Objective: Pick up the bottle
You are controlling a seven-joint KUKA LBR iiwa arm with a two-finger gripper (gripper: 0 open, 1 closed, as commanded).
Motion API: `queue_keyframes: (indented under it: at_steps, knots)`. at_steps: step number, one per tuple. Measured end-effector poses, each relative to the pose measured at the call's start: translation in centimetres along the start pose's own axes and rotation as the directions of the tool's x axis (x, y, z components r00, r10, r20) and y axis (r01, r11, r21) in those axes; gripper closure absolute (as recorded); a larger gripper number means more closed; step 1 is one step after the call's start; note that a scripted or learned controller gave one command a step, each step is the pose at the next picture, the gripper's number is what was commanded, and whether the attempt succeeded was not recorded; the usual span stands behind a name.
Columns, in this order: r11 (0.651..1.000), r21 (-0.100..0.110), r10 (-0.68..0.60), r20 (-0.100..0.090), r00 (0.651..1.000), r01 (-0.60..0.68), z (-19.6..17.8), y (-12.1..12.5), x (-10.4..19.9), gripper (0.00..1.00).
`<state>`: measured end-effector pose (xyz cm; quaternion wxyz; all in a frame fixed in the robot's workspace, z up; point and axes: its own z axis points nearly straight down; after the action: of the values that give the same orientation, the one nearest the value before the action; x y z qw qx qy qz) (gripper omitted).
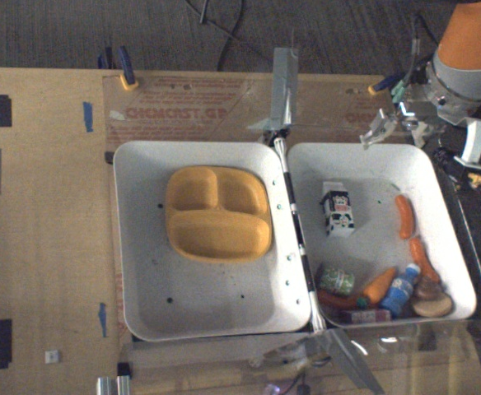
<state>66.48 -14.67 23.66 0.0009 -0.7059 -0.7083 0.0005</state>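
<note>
Gripper (pixel 399 122) of mine hung above the right bin's (pixel 364 159) far rim, fingers apart and holding nothing. Left to right lay a yellow divided plate (pixel 218 214), a toy cow (pixel 338 211), then the bottle (pixel 400 289) crowded among toy food in the near corner. I judged the approach not begun; next came a descent over it.

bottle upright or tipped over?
Tipped. The bottle lies on its side near the right bin's front edge, white cap end toward the sausages, wedged between the carrot and the bun.

glossy white plastic bins (pixel 142 220), matt yellow plastic tray (pixel 218 214), bare wooden bench (pixel 43 220).
</note>
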Motion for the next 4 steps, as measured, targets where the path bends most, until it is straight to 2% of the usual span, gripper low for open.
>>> queue_keyframes:
  at_steps: [1,2,3,4]
  knots:
    - [0.999,-0.001,-0.047,0.000,0.999,0.047,8.8,-5.3,-2.3,0.00]
    - [0.999,-0.001,-0.047,0.000,0.999,0.047,8.7,-5.3,-2.3,0.00]
    - [0.996,-0.001,-0.092,0.000,0.996,0.092,12.3,-11.0,-5.1,0.00]
    - [1.000,0.001,-0.029,-0.002,1.000,0.029,12.5,-18.6,-6.1,0.00]
